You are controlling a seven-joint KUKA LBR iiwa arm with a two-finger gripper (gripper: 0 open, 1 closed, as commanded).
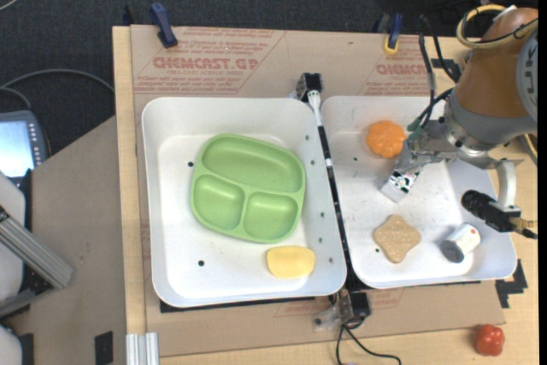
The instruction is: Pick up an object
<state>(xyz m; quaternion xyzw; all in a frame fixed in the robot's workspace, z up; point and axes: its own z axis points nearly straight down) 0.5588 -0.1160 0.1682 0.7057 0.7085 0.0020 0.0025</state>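
The arm is reaching in over the right bin, while the left bin is holding a green divided plate and a yellow sponge-like block. In the right bin an orange ball is sitting near the back, a tan biscuit-shaped piece towards the front, and a small white cylinder beside it. The gripper is hanging over bare bin floor between ball and biscuit; whether it is spread or pressed together, I cannot tell. The biscuit is probably light and stiff, best pinched across its flat edges.
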